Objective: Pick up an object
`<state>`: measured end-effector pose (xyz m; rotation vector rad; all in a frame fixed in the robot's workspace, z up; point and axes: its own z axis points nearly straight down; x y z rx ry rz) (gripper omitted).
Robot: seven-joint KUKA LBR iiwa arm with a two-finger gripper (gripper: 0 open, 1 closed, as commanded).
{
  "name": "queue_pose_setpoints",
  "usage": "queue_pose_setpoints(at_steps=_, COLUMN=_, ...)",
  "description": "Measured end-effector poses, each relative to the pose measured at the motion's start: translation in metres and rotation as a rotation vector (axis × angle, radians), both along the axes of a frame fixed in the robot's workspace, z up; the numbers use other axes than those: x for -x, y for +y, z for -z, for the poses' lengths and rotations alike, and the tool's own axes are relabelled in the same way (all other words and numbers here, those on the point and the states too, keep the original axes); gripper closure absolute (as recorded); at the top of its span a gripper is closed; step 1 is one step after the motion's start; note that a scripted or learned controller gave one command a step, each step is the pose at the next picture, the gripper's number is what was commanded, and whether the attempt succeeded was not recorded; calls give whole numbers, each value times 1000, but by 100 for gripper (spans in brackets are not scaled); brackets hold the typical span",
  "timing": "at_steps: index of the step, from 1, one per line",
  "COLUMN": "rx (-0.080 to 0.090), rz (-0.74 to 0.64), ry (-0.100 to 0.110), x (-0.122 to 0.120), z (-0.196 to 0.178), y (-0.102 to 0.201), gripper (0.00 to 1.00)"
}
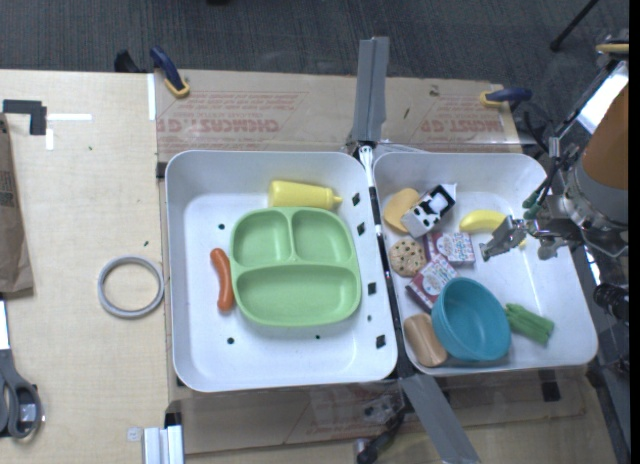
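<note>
Two shallow white bins sit side by side on a bench, seen from above at a slant. The left bin [190, 282] holds three things: one large green divided plate [296, 266] in the middle, one yellow mustard bottle [300, 194] lying just beyond its far edge, and one orange hot dog [223, 278] lying near-to-far just left of the plate.

The right bin [570, 322] is crowded. One blue bowl [472, 320] sits at its near side, with a tan bread piece [424, 340] touching its left and one green vegetable [529, 323] just to its right. Farther back lie one cookie [406, 255], two small printed packets [447, 260], one tan wedge [400, 207], one black-and-white cow figure [431, 209] and one yellow banana [483, 220].

The grey arm reaches in from the right. Its gripper [503, 237] hovers over the right bin with its two fingers spread apart, pinching nothing. The banana, the likeliest object to pick up, lies just left and slightly far of the fingertips, its long axis running left to right. The green vegetable lies on the near side, a little farther off.
</note>
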<state>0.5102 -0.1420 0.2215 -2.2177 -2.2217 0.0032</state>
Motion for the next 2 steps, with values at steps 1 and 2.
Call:
queue_pose_setpoints(at_steps=1, rx=-1, rz=-175, ry=-1, x=9, z=88, y=-3, gripper=0)
queue_pose_setpoints(at_steps=2, rx=-1, rz=-310, ry=-2, x=15, z=130, y=-5, gripper=0)
